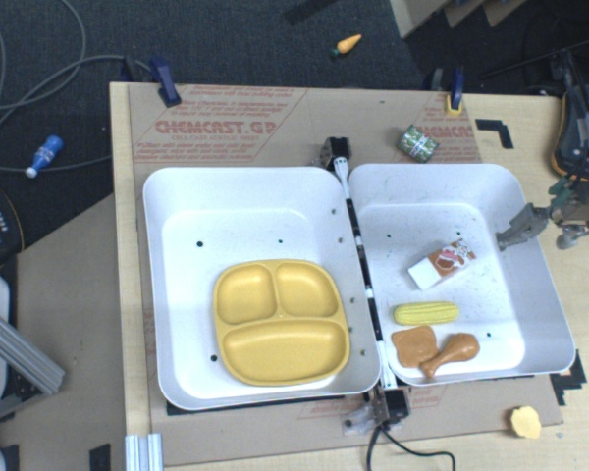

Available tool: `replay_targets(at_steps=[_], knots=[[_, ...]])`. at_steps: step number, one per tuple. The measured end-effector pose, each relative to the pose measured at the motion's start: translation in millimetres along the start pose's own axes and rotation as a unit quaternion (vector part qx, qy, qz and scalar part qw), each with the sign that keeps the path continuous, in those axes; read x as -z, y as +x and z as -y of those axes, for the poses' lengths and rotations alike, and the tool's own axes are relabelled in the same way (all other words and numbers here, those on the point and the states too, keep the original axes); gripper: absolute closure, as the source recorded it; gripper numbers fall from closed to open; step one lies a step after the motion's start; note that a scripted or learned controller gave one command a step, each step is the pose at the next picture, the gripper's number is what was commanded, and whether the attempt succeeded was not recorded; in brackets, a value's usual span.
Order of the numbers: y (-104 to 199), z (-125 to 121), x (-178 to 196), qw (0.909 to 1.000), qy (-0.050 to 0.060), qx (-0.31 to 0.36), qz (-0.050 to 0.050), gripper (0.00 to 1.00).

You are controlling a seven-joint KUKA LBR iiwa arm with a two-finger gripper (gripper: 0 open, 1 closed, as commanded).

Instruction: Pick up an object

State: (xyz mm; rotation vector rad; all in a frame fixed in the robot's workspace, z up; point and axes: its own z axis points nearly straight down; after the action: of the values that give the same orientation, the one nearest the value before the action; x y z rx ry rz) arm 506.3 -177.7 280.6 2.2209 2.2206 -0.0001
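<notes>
The right bin (530, 292) holds a small white and red box (442, 264), a yellow corn cob (426, 313) and a brown chicken drumstick (450, 351) beside a flat brown piece (412, 342). A yellow divided plate (279, 320) lies in the left bin (177, 253). My gripper (547, 230) hangs at the right bin's right rim, to the right of the box and well apart from it. It is open, with one grey finger (522, 226) reaching over the rim and nothing between the two.
A small green can (418, 143) lies on the cardboard behind the right bin. Blue clamps (163, 79) (455, 90) grip the board's far edge. A yellow lump (524, 421) sits at the front right. An orange toy (348, 43) and a blue bottle (45, 153) lie on the floor.
</notes>
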Motion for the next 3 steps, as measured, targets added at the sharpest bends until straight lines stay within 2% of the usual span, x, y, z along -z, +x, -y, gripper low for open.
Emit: replay_targets(at_steps=[1, 2, 3], knots=[[56.3, -19.4, -132.1, 1.0000, 0.006, 0.003, -0.003, 0.00], [2.3, -55.0, -200.2, 1.0000, 0.001, -0.001, 0.001, 0.00], [-30.9, -119.2, -195.2, 1.0000, -0.003, 0.001, 0.001, 0.00]])
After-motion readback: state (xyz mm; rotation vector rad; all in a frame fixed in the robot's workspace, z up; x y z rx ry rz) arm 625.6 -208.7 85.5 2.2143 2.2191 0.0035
